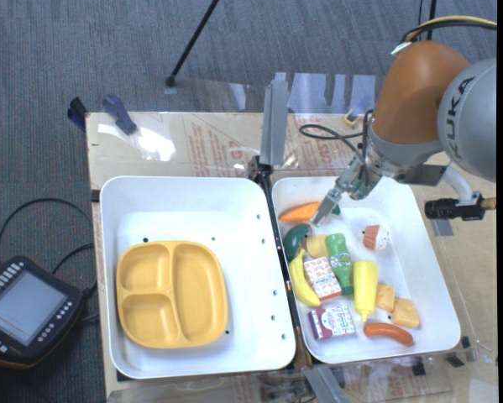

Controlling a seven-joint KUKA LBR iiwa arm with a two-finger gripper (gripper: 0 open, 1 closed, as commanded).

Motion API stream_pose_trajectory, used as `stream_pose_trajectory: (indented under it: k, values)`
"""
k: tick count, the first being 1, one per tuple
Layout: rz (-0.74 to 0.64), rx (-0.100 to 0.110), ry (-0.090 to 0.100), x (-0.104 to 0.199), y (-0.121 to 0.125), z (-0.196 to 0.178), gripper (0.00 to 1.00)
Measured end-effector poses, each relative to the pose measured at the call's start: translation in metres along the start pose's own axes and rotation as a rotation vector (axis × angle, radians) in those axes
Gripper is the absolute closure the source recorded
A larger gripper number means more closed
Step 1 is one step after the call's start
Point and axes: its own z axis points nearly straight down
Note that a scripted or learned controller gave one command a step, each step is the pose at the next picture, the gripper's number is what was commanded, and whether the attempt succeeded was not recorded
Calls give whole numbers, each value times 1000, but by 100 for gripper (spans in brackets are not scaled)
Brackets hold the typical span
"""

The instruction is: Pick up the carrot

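At the near edge of the right bin (440, 305) a sausage (389, 332) and a carton (332, 321) are seen, with a yellow bottle (365, 285), a green bottle (341, 261) and a banana (301, 282) just behind them. In the left bin (150, 196) a yellow tray (172, 294) is set toward the near left corner. Farther back, the carrot (299, 212) is found lying against the right bin's left wall, near its far left corner. The gripper (324, 212) is poised at the carrot's right end, seemingly touching it; whether it is spread or closed cannot be told. The carrot is judged not yet lifted, so grasp and lift remain.
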Motion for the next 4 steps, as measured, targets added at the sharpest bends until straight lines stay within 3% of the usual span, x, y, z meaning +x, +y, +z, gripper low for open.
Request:
stream_pose_trajectory:
  k: [1, 2, 3, 4]
  values:
    - [-134, -8, -13, -11, -7, 81, 0]
    - [-230, -7, -11, -4, -5, -18, 0]
    - [-341, -3, -4, 12, 8, -34, 0]
    - [-340, -2, -3, 12, 7, -33, 0]
